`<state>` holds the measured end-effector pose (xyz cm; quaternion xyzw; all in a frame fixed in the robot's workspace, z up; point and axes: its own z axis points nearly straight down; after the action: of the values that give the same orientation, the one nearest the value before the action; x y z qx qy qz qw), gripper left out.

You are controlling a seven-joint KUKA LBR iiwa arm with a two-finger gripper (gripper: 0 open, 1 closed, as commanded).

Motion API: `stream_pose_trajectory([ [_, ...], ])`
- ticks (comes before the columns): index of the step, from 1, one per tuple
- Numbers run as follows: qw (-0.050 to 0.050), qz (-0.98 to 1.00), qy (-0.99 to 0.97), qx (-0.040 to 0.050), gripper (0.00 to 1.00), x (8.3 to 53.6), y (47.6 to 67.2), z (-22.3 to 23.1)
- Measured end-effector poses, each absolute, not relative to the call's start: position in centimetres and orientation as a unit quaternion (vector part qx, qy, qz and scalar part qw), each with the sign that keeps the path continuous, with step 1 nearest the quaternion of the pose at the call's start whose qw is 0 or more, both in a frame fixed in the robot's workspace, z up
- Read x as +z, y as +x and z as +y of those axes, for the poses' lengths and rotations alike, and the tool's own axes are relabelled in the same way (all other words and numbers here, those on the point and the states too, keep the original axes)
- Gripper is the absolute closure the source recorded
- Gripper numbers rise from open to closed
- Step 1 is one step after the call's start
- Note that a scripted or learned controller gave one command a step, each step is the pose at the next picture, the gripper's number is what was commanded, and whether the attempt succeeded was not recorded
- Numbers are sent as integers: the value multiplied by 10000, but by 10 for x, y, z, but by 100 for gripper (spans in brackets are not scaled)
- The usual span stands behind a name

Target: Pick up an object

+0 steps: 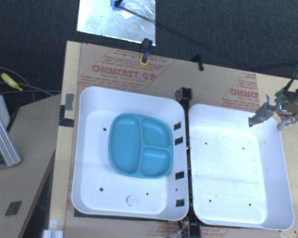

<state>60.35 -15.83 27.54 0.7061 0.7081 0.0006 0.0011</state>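
A blue divided plate (140,145) lies flat in the middle of the left bin (89,135). My gripper (268,123) hangs over the far right corner of the right bin (272,175), well away from the plate. Its two fingers (257,118) stand apart, open, with nothing between them. The grey wrist comes in from the right edge of the camera view.
A small pale round disc (132,199) lies near the front wall of the left bin. Black clips (180,141) run along the divide between the bins. A foil sheet (120,8) lies on the dark floor behind the bench.
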Motion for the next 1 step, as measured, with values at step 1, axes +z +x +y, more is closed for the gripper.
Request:
stream_pose_trajectory([
  [1,-33,7064,7078,-21,0,200,547,-169],
])
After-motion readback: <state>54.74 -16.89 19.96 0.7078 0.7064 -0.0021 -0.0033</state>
